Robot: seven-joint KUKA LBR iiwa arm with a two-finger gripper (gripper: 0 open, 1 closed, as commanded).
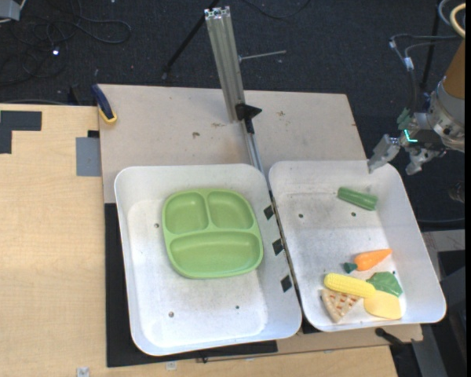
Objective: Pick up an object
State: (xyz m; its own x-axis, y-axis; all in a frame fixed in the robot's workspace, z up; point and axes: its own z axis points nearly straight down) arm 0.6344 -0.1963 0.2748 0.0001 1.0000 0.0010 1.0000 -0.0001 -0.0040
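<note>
Camera view looks down on a pale wooden worktop [39, 234] carrying two shallow white plastic bins side by side, with dark carpeted floor [125, 30] and loose black cables [94, 22] behind it. Over at the far right, the arm's jaws [399, 157] hang just off the outer top corner of the right bin [314, 210], spread apart, two grey fingers [381, 154] splayed with nothing between them. Nearest to the jaws, down and a little leftward, a dark green cylindrical toy cucumber [356, 199] lies flat on the bin floor, apart from the fingers. Well below the jaws, at the bin's near end, sits a cluster: a small orange plastic carrot [374, 259], a yellow toy corn cob [348, 284], a green leafy piece [387, 282], a yellow lump [383, 306] and a tan wedge [336, 306], all crowded together. Far to the jaws' left, the left bin [141, 305] holds a light green three-compartment plastic tray [212, 234]. An upright aluminium post [226, 61] rises behind the bins.
</note>
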